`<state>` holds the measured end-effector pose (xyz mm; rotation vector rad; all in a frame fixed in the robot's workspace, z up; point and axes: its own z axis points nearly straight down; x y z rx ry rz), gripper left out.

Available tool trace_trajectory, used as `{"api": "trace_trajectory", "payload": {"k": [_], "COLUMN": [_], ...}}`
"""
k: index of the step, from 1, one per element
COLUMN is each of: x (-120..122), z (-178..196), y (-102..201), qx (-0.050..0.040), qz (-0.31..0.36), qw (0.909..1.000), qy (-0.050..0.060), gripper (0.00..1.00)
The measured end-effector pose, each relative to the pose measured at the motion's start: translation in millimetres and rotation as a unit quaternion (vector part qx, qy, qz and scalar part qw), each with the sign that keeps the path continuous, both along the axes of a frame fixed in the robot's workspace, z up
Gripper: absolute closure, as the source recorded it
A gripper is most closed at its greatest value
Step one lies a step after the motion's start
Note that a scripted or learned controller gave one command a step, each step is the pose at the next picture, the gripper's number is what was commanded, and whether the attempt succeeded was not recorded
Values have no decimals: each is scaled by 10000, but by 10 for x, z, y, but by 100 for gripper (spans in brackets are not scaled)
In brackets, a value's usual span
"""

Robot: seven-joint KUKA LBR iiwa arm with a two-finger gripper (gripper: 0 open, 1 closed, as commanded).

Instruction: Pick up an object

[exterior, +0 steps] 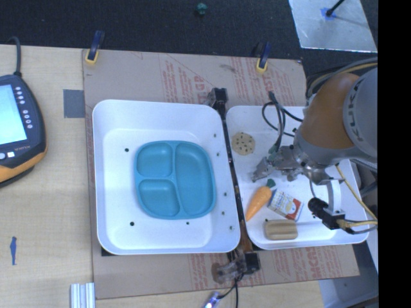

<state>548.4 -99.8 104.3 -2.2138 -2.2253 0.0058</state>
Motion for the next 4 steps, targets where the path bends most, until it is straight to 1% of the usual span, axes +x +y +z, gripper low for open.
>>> {"api": "trace_trajectory", "payload": {"k": [1, 2, 3, 4], "x": [-253, 49, -390, -385], "z": [-129, -126, -129, -28], "y": [47, 62, 54, 45], "qx": [1, -1, 1, -6], "qz": [1, 4, 3, 20], "qw": [10000, 10000, 10000, 10000], "qy": [-2, -6, -3, 0], "gripper": [0, 0, 0, 100]}}
